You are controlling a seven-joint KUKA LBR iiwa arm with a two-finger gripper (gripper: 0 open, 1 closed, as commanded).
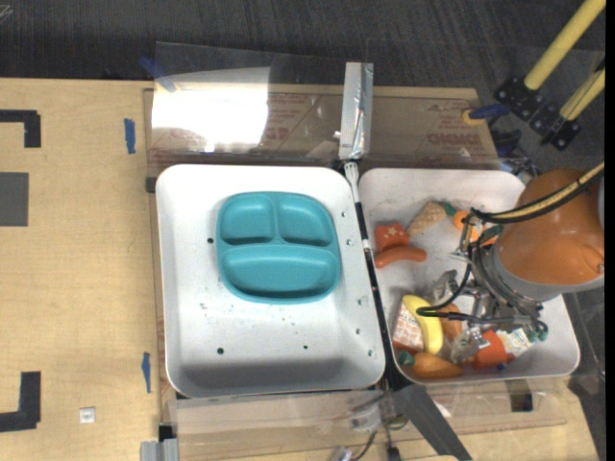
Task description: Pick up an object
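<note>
Reaching into the lower-right bin [567, 353]
My gripper [478, 327] hovers over the toy pile [432, 339]; grip state unclear; next, close on one

Toy pile [437, 339] in right bin [562, 353]

Teal divided plate [279, 246], white bins [183, 257], yellow banana [426, 321].

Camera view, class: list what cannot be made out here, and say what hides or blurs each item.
- Gripper fingers: open or shut cannot be told in the camera view; cables and clutter cover them.
- Items under the gripper: the orange-red piece is partly covered, its identity unclear.
- Right bin: its right side is hidden by the arm's orange band.
- Tan object near the bin's top: too blurred to name.
- Yellow item: its label is too small to read.
</note>
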